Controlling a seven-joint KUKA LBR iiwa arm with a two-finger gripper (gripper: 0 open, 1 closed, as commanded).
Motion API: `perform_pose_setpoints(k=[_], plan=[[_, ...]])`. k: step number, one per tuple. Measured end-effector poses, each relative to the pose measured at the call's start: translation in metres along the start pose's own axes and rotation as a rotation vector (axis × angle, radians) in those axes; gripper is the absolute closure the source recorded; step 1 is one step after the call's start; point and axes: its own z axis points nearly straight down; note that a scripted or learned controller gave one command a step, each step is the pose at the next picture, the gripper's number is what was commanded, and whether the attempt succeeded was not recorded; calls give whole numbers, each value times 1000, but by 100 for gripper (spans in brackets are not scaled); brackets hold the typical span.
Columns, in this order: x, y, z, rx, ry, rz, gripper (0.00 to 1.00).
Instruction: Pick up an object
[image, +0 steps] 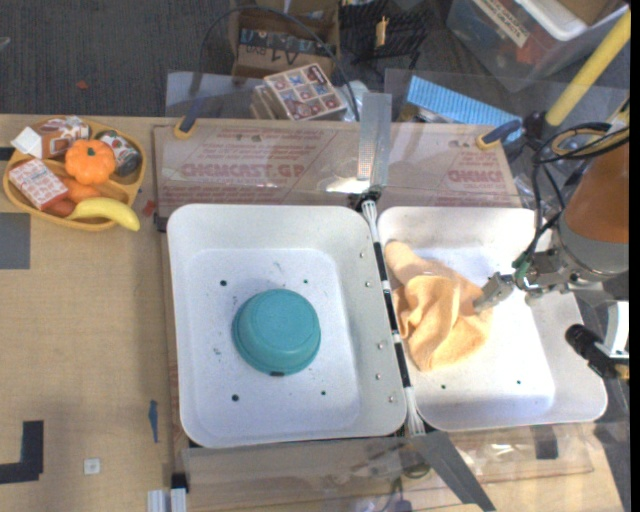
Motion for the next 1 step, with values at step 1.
perform_pose_setpoints(k=[1], plan=[[12, 63, 59, -11, -6, -109, 0]])
